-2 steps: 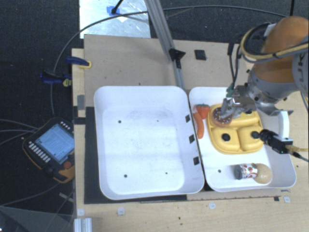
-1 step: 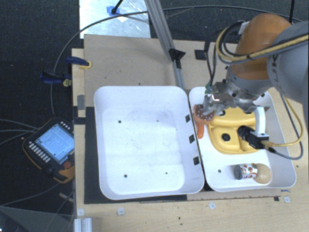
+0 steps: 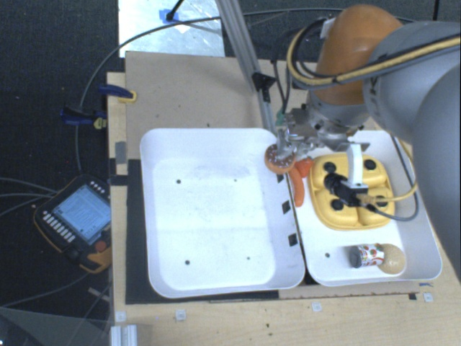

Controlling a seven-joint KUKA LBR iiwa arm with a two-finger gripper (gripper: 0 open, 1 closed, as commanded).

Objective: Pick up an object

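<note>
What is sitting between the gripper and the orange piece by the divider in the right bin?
Nothing visible. The gripper is right over the round brown piece at the bins' shared edge, and the orange piece lies just beside and below it. The yellow block sits further right, off that path.
</note>
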